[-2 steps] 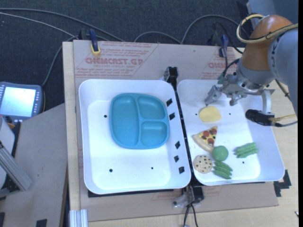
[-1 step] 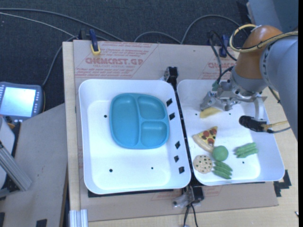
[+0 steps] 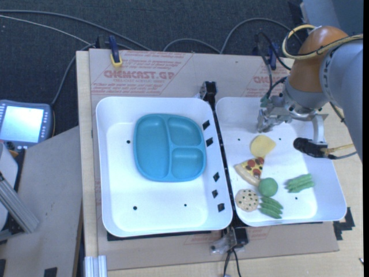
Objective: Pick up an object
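Left bin [image 3: 115,172] holds blue tray [image 3: 170,147]; right bin [image 3: 328,195] toy food; gripper [image 3: 268,122] state unclear, perhaps spread

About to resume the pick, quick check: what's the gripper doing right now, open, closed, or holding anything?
Gripper: over the right bin, just above the yellow toy food piece; nothing visibly between its fingers; open or shut cannot be told.

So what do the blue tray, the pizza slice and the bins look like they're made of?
Blue tray: likely moulded plastic, matte, one even colour with soft rounded dividers. Pizza slice: a toy, probably plastic or rubber; flat colours, too small to be sure. Bins: thin white plastic, smooth with a slight sheen and rounded rims.
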Robot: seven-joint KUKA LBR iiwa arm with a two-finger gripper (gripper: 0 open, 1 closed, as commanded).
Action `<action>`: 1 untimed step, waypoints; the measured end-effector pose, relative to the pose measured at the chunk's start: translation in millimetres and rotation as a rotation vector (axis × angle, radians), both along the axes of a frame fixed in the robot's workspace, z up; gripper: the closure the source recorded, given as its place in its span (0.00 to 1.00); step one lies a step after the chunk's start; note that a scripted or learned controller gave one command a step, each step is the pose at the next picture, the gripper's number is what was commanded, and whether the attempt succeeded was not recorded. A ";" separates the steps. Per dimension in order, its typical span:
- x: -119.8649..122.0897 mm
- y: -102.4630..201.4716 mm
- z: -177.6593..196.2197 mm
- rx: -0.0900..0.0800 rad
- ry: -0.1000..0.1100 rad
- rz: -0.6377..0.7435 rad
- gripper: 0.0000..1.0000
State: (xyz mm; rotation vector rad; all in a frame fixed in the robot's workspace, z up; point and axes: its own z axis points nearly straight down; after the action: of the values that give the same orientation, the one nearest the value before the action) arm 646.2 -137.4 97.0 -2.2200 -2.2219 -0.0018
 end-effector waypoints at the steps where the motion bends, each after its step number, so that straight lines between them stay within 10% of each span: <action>1: 7.2 -5.4 47.7 -0.003 -0.006 0.000 1.00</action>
State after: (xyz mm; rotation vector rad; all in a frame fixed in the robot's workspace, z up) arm 653.5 -142.8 144.7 -2.2246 -2.2259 -0.0058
